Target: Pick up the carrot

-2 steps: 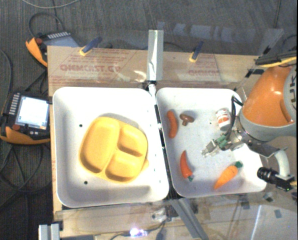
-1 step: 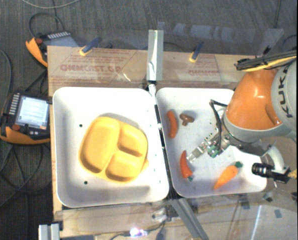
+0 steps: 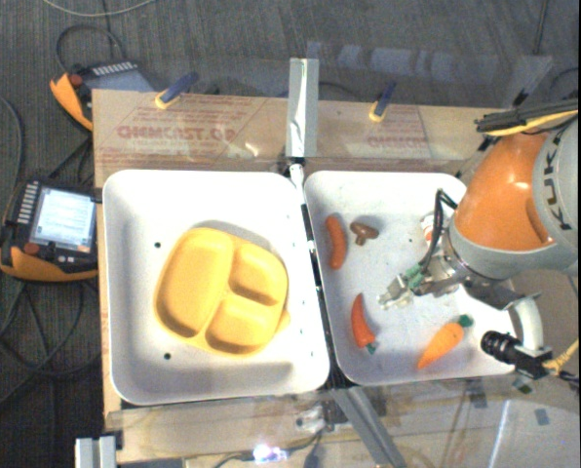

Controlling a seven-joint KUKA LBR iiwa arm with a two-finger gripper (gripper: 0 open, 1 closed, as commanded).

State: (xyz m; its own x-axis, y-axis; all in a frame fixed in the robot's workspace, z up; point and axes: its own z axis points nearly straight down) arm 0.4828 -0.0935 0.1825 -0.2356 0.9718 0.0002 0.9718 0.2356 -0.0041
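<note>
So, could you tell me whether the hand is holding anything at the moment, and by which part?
Nothing is held. The hand hovers over bare bin floor, apart from the carrot.

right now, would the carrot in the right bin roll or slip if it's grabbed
The carrot looks rigid and probably light, likely a plastic toy. Its tapered round body could roll on the right bin floor or squirt out of a pinch near the thin tip; gripping the thicker middle seems safer.

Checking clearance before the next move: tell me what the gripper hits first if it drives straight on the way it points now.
The gripper points toward the view's lower left. Most likely it meets the bare floor of the right bin first. Further along that line lies the red chili. The carrot sits off to the side. Height is unclear.
</note>
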